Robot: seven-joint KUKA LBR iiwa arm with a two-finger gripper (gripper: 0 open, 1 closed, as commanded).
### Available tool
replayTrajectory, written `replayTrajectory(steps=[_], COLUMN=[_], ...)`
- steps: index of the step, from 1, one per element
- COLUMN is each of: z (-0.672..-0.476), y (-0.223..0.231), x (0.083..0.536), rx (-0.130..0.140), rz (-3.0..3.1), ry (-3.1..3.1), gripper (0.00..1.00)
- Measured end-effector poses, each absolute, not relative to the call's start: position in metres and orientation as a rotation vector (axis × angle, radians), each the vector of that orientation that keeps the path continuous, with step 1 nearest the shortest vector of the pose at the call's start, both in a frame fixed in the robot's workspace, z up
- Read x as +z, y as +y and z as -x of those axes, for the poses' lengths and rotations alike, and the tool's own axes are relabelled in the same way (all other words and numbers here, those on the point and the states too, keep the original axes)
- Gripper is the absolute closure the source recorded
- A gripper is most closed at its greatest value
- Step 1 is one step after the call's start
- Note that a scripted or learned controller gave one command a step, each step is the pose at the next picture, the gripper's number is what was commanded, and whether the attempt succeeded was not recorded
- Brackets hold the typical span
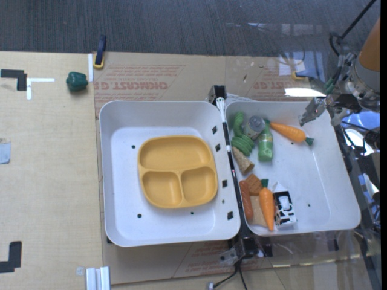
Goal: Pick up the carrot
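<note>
Cardboard covered the tabletop under two bins. One carrot lay loose in the right bin, clear of the crowded pile, an easy target. Near it, the pincer hung apart, empty.

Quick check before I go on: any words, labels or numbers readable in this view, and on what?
Red print on the cardboard sheet behind the bins: lettering visible but upside down and too blurred to read for certain.
Black-and-white box in the right bin: markings too small to read.
Nothing else carries text.
</note>
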State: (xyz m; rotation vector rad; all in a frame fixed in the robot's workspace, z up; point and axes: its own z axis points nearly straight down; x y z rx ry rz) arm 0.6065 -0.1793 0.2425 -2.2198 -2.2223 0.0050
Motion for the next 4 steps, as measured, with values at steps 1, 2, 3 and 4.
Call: replayTrajectory(steps=[1, 2, 3, 4], z=[-0.625, -0.659, -0.662, -0.661], y=[-0.199, -0.208, -0.208, -0.208], x=[0.133, 0.103, 0.115, 0.115], rx=[0.006, -0.016, -0.022, -0.022], rz=[2.399, 2.534, 2.539, 2.539], ry=[-2.025, -1.849, -1.867, -1.866], gripper=[0.0, 0.0, 1.0, 0.0])
